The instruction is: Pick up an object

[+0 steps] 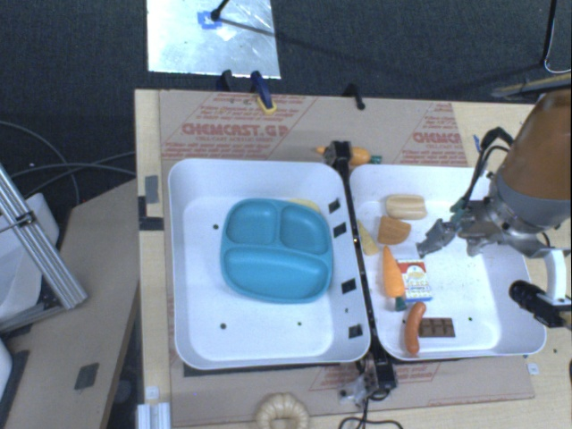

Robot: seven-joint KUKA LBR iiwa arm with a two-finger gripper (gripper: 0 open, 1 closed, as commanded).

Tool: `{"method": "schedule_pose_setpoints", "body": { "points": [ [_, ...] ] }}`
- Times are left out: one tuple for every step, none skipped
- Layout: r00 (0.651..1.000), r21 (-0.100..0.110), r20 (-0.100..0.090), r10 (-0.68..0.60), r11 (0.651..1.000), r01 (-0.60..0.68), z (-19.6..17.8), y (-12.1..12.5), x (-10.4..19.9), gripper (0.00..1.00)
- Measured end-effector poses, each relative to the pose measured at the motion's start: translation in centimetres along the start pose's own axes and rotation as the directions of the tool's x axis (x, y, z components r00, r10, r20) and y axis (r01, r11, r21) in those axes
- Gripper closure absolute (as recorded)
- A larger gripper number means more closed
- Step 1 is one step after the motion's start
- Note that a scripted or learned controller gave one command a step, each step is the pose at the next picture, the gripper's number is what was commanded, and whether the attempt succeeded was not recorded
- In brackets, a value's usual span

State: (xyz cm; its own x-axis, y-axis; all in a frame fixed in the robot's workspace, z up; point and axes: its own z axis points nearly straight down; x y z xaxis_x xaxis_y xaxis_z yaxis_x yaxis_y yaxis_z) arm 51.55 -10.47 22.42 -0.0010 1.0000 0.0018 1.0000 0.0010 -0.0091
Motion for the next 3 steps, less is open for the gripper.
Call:
{"method": "schedule_pose_setpoints", "body": {
  "points": [
    [1.0,-0.01,0.002,-0.002,1.0,0.002,-0.5,0.2,0.0,0.0],
    [1.0,-0.005,0.0,-0.001,1.0,0.001,5.3,0.4,1.0,0.0],
    [1.0,-0.004,0.0,0.0,1.0,0.0,11.3,0.5,1.7,0.0]
  ]
}}
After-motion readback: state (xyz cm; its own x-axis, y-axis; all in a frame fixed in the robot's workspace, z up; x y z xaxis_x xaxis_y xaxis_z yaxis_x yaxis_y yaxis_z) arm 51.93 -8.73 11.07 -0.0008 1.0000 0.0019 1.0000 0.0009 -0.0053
